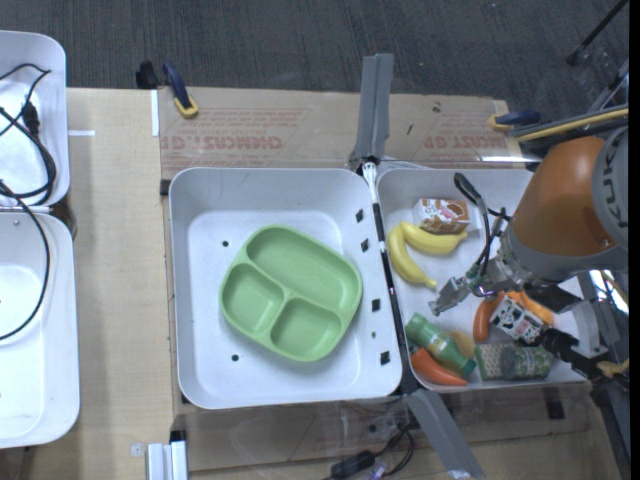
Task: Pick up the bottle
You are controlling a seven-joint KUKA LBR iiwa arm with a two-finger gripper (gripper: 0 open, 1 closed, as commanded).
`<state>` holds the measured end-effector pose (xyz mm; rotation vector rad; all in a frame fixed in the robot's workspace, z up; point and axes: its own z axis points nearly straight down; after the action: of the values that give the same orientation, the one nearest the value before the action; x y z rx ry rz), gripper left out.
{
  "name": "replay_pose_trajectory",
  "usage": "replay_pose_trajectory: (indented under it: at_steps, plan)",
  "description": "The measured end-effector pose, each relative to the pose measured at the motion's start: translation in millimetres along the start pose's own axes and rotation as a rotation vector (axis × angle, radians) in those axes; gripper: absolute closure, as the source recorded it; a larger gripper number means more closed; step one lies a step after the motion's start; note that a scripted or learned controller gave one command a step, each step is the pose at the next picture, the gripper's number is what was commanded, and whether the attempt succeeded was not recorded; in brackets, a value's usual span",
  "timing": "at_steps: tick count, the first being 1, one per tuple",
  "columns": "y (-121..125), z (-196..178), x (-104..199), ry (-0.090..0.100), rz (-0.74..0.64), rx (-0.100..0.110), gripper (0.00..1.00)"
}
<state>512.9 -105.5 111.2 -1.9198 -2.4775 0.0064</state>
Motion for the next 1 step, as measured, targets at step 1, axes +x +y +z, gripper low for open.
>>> replay_pose_trajectory:
  at_steps: [1]
  plan:
    - [-32.5, 22.4, 11.6, -0.002, -0.085, -0.006, 0.00]
